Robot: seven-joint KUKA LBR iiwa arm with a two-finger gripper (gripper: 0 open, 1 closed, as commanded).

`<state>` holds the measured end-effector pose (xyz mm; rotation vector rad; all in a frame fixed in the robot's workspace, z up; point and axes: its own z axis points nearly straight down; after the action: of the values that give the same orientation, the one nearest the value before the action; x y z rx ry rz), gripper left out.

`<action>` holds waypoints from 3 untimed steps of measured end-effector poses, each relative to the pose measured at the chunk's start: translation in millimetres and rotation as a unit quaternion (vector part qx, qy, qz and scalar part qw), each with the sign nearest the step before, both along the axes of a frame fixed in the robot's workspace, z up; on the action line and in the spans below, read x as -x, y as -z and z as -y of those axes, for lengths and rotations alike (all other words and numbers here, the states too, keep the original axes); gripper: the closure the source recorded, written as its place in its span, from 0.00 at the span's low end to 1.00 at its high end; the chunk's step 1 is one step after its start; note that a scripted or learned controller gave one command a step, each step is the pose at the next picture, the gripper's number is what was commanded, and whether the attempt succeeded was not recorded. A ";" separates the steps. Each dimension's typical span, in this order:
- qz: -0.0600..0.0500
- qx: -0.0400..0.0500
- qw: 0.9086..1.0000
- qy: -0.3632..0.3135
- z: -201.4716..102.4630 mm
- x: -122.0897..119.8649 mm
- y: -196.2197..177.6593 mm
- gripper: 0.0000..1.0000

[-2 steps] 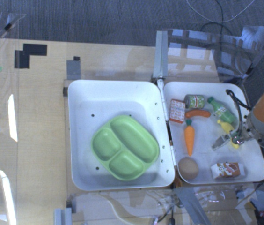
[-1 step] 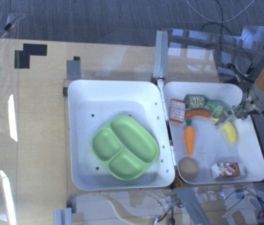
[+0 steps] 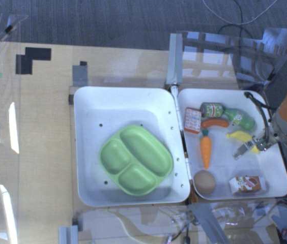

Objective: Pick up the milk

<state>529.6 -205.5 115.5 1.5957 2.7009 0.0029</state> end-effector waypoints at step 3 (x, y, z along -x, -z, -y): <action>0.002 0.002 0.987 -0.158 -24.1 -25.4 -30.5 0.00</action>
<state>554.9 -181.4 146.0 1.1459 2.9154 0.0029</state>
